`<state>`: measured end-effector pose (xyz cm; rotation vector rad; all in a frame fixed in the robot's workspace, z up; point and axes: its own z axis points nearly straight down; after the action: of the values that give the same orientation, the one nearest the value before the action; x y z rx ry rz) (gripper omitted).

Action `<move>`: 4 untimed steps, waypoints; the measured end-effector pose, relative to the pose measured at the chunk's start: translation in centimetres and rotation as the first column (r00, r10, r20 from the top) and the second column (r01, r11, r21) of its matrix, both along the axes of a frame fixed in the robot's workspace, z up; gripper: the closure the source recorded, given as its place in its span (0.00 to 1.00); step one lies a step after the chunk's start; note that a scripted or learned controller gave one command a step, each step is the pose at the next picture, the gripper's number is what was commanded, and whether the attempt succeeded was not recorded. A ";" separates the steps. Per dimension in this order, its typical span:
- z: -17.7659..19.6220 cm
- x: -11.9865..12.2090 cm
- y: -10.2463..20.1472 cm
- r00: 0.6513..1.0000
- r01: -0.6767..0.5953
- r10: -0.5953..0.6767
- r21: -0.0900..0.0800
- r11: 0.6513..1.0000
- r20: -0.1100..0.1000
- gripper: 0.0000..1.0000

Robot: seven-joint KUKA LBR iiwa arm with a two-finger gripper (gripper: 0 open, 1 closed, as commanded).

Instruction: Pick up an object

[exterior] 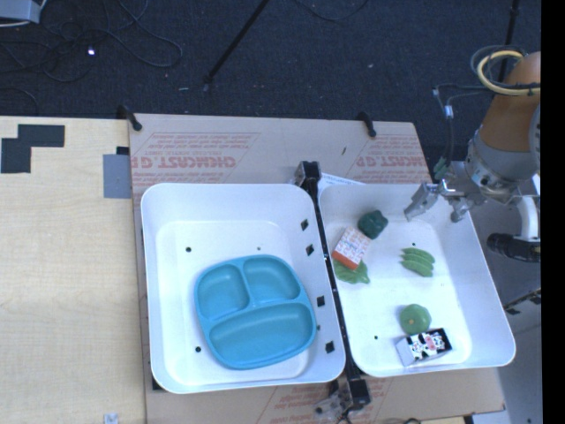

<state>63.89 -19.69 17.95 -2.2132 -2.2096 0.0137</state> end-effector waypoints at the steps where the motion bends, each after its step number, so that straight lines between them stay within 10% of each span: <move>1: 0.9 0.3 0.0 1.000 -0.001 0.002 -0.003 1.000 0.013 0.00; 3: -9.4 0.0 0.0 1.000 -0.005 0.005 -0.003 1.000 0.011 0.00; 4: -8.1 0.2 -0.1 1.000 -0.007 0.007 -0.004 1.000 0.014 1.00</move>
<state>64.04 -19.79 9.82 -2.2147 -2.2258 0.0030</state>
